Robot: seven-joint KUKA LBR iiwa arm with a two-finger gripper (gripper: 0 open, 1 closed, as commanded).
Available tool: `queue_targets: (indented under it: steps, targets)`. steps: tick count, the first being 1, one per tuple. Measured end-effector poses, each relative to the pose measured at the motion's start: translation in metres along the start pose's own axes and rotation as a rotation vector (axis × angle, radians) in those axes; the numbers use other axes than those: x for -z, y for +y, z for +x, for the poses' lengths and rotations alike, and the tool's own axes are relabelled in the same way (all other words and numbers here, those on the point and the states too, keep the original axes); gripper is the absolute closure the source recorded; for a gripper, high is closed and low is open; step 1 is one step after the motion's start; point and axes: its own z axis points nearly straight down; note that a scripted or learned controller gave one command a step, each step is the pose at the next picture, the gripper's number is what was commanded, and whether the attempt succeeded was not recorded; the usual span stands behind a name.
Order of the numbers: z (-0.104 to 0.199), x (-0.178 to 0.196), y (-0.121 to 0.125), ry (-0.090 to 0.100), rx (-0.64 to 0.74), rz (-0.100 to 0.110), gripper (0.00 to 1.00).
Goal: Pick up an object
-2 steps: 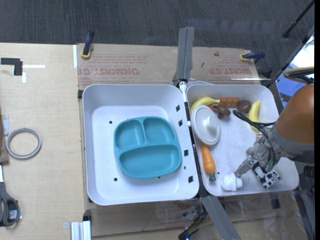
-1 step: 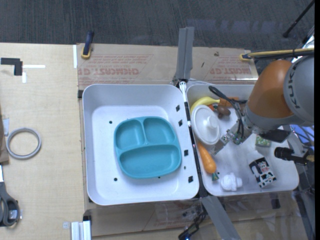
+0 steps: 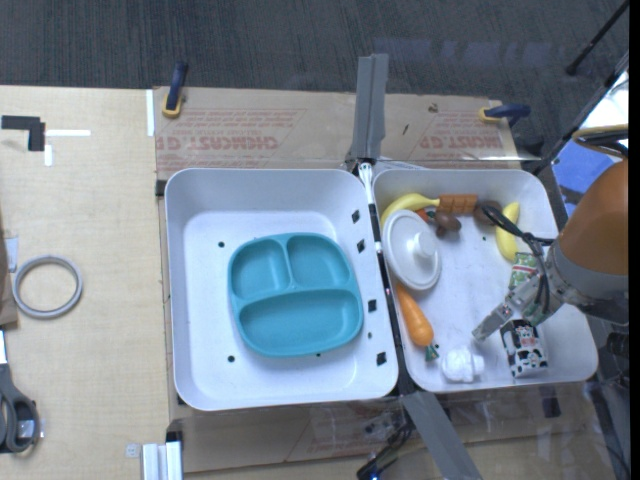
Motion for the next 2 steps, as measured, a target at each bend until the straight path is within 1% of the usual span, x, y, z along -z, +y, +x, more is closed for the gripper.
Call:
queue_targets:
  steps: [1,2]
  targets:
    - [-0.001,0.009,0.001,-0.002,0.002,-0.002,1.0]
    - [0.077,0.1,0.083,0.0,-0.101,0.0,1.0]
